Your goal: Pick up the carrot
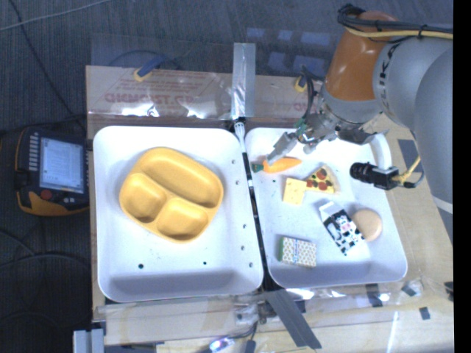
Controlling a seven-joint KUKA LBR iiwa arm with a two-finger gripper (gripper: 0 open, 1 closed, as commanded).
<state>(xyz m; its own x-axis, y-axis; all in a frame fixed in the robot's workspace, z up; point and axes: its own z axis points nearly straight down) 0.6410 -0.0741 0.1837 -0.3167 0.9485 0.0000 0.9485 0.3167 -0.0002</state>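
Camera view has me watching the divider between the bins [249, 190], my landmark for everything. Left of the divider sits the yellow sectioned tray [171, 192], out of play. Just right of the divider, near its far end, the carrot [280, 165] lies flat, green top toward the divider, orange body pointing away. The gripper [283, 149] hangs right over it, one grey finger slanting down to the carrot's upper side; I can't tell whether the fingers are parted or closed, and nothing shows the carrot between them. My worry: the carrot lies so near the bin wall that a finger could snag there, or nudge the carrot aside. Further right of the divider, the cheese wedge [294, 191] and pizza slice [321, 179] sit close enough to get bumped.
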